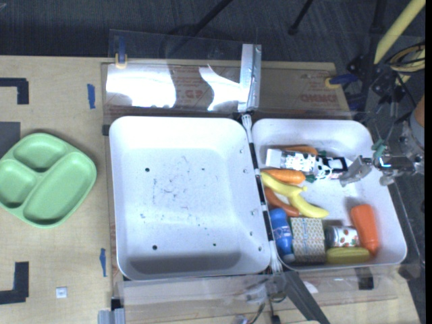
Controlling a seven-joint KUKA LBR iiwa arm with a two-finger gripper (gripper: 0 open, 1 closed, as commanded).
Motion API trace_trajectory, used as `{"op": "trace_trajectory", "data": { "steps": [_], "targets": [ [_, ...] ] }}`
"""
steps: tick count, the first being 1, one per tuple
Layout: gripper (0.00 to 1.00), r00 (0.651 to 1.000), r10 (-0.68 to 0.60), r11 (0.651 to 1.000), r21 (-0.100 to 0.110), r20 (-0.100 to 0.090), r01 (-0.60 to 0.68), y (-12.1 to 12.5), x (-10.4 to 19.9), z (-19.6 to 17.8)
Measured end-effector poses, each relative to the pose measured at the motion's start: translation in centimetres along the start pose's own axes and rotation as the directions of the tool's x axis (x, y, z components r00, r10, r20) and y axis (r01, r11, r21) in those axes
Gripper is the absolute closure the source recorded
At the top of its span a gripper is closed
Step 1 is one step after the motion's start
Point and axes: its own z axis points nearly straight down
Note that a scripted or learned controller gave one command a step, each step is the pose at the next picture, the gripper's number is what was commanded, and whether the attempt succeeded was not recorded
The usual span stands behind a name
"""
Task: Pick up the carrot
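In right bin (351, 135): carrot (289, 177), banana (297, 198).

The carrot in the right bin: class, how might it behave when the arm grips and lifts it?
The carrot looks like smooth, rigid toy plastic, so it probably stays stiff and may slip. Its round, tapered shape could roll. It rests against the banana, which might shift when it is lifted.

Light wooden bench (54, 79), dark floor (81, 5), tripod legs (304, 9)
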Motion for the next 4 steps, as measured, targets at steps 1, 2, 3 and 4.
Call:
{"op": "trace_trajectory", "data": {
  "steps": [1,2,3,4],
  "targets": [
    [0.00,0.981,-0.193,0.981,-0.001,0.000,0.193,4.7,0.0,8.7],
    [1.00,0.982,-0.190,0.982,-0.004,0.002,0.190,4.8,-0.2,7.7],
    [0.00,0.982,-0.190,0.982,-0.004,0.002,0.190,4.8,-0.2,7.7],
    [0.00,0.732,-0.681,0.732,-0.005,0.006,0.681,10.0,3.9,11.9]
  ]
}}
